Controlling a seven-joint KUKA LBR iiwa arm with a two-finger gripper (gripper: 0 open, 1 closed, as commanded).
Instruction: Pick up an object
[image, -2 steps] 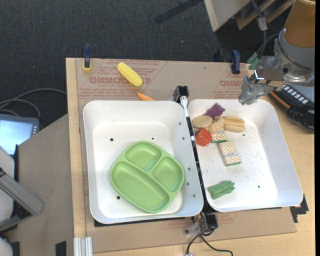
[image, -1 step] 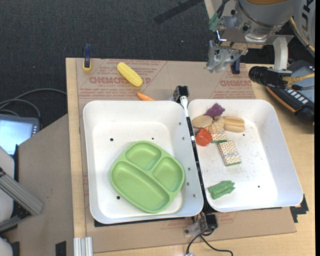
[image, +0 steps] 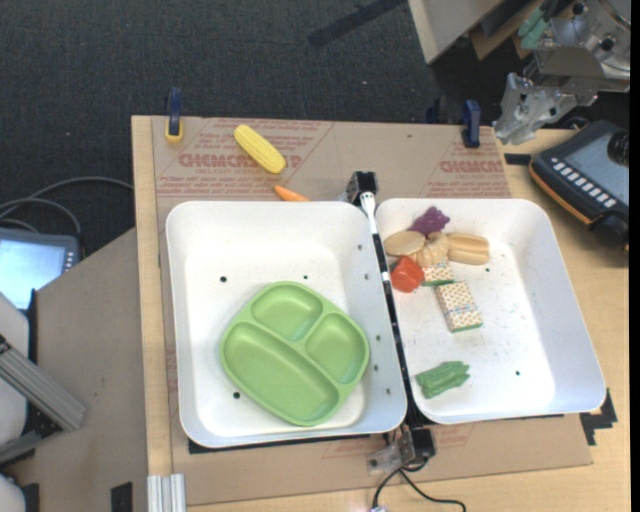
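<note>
- Camera view: pincer (image: 515, 118) sits at top right beyond the bins, perhaps released; I cannot tell
- right bin (image: 560, 300) holds clustered toy foods (image: 437, 250); left bin (image: 200, 250) holds green divided plate (image: 294, 352)

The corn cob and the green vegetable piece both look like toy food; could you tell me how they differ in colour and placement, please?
The corn cob is yellow, while the green vegetable piece is green. The corn cob lies on the brown board outside both bins; the green vegetable piece lies inside the right bin, near its front edge. The corn cob looks somewhat longer than the green piece. Both lie flat and untouched.
</note>
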